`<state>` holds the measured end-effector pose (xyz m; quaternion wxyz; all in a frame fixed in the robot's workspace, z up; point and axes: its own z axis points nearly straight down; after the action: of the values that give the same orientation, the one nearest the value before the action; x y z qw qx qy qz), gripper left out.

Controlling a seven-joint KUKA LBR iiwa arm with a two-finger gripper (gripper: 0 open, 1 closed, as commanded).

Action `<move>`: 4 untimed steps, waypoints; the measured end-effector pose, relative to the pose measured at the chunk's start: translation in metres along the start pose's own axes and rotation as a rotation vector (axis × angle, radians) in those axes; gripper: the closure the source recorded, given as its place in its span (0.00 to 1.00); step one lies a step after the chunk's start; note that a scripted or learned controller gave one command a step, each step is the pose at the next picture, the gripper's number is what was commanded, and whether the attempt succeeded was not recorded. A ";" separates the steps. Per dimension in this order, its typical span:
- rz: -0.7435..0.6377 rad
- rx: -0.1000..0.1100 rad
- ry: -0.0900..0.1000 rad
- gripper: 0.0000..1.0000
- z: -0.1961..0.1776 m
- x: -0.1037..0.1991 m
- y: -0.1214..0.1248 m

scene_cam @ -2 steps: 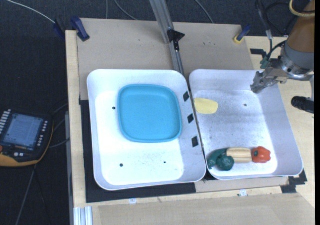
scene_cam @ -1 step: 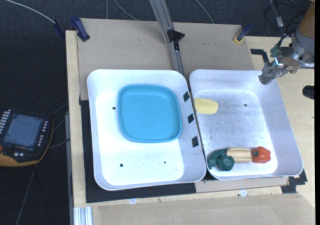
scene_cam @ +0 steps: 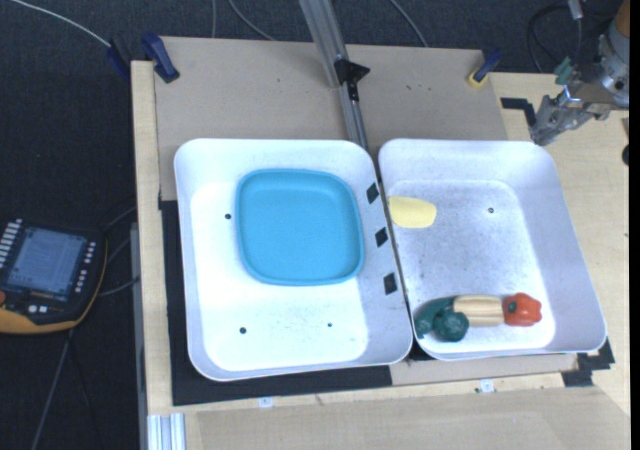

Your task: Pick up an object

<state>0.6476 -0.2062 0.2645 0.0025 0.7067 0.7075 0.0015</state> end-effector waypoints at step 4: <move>-0.003 0.006 0.003 1.00 0.029 0.206 -0.047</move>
<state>0.6001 0.0001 0.2348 -0.0005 0.7055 0.7087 0.0004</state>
